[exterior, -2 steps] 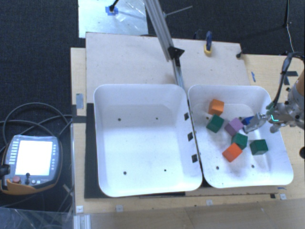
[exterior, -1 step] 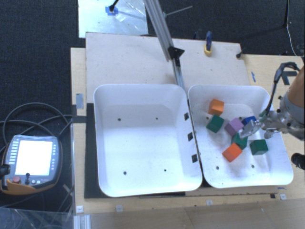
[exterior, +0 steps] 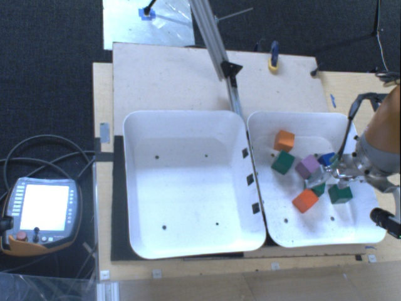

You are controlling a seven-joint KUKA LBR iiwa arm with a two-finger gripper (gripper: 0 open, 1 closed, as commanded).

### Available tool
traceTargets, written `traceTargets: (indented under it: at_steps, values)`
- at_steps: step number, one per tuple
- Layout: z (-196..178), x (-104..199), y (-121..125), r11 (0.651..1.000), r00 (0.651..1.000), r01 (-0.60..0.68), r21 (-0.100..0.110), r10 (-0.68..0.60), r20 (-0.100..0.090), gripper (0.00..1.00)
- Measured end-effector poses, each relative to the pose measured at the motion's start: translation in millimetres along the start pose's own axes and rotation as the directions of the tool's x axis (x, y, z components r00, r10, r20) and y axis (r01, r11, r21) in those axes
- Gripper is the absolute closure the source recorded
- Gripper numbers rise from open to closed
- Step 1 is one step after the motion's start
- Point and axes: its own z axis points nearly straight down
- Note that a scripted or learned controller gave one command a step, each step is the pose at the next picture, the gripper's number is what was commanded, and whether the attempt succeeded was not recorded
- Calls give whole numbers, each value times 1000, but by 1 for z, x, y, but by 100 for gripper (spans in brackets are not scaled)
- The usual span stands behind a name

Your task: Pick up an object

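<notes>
White bins: two shallow bins side by side on the bench; the left bin [exterior: 188, 187] bare of blocks as far as I can see; the right bin [exterior: 294, 231] bearing all the blocks
Blocks: orange block [exterior: 284, 140] near the far wall; dark green block [exterior: 283, 163] just below it; purple block [exterior: 307, 166] beside that; second orange block [exterior: 305, 200] nearer the front; another green block [exterior: 340, 194] at the right; a blue one [exterior: 326, 159] partly hidden
Gripper: gripper [exterior: 329, 179] low among the cluster, between the purple and right green blocks; whether the fingers are spread or pinching, I cannot tell
Handling: likely light, stiff cubes; flat faces, possibly slick; take opposite flat sides, not corners
Risk: close neighbours may be nudged; a tilted block could slip out
</notes>
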Motion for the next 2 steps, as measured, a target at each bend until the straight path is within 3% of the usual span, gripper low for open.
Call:
traceTargets:
  at_steps: [1,2]
  values:
    - [54,6,-4,1000,1000,0,-7,0,-2,0]
    - [40,5,-2,1000,1000,3,-15,-3,2,100]
